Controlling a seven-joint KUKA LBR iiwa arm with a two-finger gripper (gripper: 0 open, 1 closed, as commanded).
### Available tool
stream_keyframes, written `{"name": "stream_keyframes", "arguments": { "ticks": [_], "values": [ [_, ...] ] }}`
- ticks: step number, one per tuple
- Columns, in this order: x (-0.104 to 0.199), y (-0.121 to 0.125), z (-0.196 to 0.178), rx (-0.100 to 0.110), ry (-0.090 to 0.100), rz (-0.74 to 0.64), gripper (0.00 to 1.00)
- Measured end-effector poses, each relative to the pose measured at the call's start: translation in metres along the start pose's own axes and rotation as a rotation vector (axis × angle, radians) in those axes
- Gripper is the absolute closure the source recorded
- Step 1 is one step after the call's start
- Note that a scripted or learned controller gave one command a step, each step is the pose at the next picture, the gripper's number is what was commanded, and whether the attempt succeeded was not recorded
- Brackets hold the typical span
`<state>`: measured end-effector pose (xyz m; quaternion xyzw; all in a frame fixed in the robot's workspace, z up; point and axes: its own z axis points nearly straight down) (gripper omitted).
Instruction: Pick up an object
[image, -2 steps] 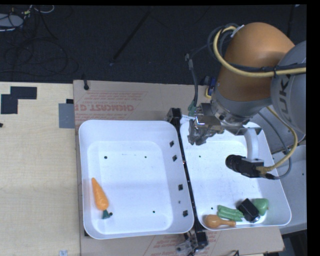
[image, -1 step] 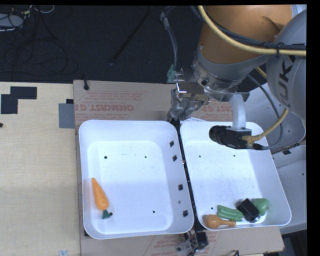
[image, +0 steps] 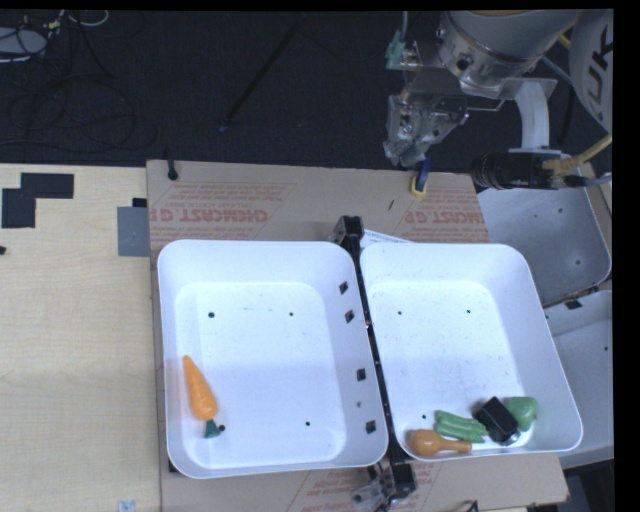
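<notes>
Nearest us, a yellow gourd (image: 437, 443), green pods (image: 461, 426) and black block (image: 497, 419) crowd the right bin (image: 545, 330); we cannot tell our tool's (image: 414, 139) state.

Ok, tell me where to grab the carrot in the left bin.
Grip the carrot across its thick orange middle, coming straight down from above. It lies flat and alone near the left bin's left wall, long axis running up-down in view, so close across its width.
</notes>
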<state>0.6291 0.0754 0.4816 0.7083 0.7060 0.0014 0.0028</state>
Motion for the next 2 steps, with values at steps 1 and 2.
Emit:
{"name": "stream_keyframes", "arguments": {
  "ticks": [1, 2],
  "values": [
    [-0.066, 0.014, 0.128, 0.019, -0.001, 0.003, 1.00],
    [-0.008, -0.029, 0.076, 0.006, 0.003, -0.009, 1.00]
  ]
}}
